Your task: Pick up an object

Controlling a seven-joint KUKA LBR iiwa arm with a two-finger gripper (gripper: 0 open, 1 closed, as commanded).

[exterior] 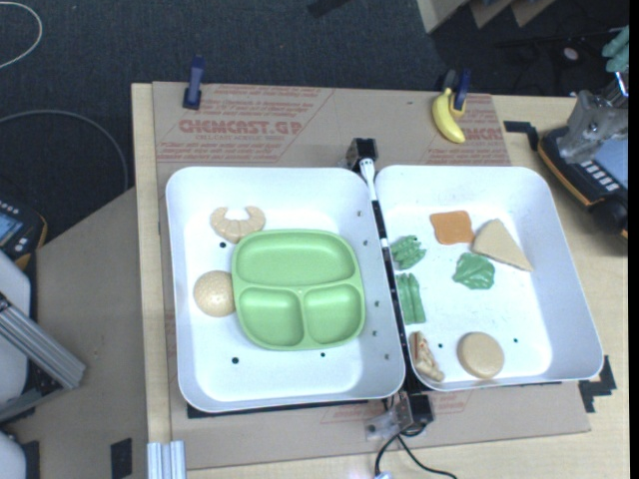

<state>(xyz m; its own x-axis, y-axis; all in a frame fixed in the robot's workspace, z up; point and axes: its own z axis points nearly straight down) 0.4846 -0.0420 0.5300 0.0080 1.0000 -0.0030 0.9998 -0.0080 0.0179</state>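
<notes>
The jaws sit at the far right edge, above the bench beyond the right bin; their spread cannot be told. The right bin holds an orange square, tan wedge, green leafy pieces and a round bun. The left bin holds a green divided tray.

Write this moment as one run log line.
task: pick up an object | left bin: green tray | right bin: toy foods | none lifted
</notes>
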